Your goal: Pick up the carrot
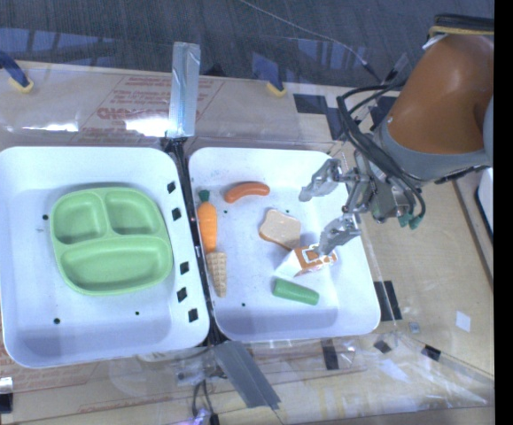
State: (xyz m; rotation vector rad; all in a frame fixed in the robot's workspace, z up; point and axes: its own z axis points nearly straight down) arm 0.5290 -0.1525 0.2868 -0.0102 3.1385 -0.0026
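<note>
Camera view: a grey arm with an orange band reaches in from the right over the right-hand bin (353, 312) of two white bins set side by side.
Gripper (329, 209): fingers spread wide apart over the right side of that bin, nothing between them.
Carrot (207, 226): lies lengthwise along the right bin's left wall, green top pointing away, well apart from the gripper.
Close neighbours: an ice-cream cone (216, 272) sits just beside the carrot's near end; a sausage (245, 190) lies near its far end.
Other clutter: a slice of bread (280, 228), a small orange-and-white carton (311, 258) and a green vegetable (295, 291) stand between gripper and carrot.
Left bin: holds a green divided plate (111, 238).
Risk, wall: the carrot hugs the divider, so one finger may well land on the rim rather than beside the carrot.
Risk, wrong item: a descent slightly off line could close on the cone or sausage instead.
Risk, sweep: a low crossing might knock the bread or carton aside.
</note>
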